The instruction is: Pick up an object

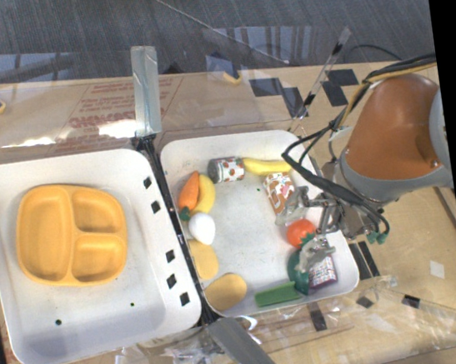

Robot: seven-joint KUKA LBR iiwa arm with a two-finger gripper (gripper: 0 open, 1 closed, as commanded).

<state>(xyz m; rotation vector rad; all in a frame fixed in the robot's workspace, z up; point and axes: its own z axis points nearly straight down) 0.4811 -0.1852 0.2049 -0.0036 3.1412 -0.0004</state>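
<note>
My gripper [307, 226] hangs over the right side of the right bin [231, 147], below the orange wrist band [389, 133]. It is open, with one finger [297, 204] above a red tomato [298, 233] and the other [315, 250] below it. The tomato lies on the bin floor between them; I cannot tell whether they touch it. Close by are a striped snack packet [278, 190], a purple packet [322, 271] with a dark green piece [296, 272], and a green bar [276, 295].
The right bin also holds a carrot [188, 192], a yellow fruit [206, 192], a white egg [202, 228], a small can [226, 169], a banana [265, 165] and two tan pieces [225, 289]. A yellow divided tray [69, 234] lies in the left bin [30, 331].
</note>
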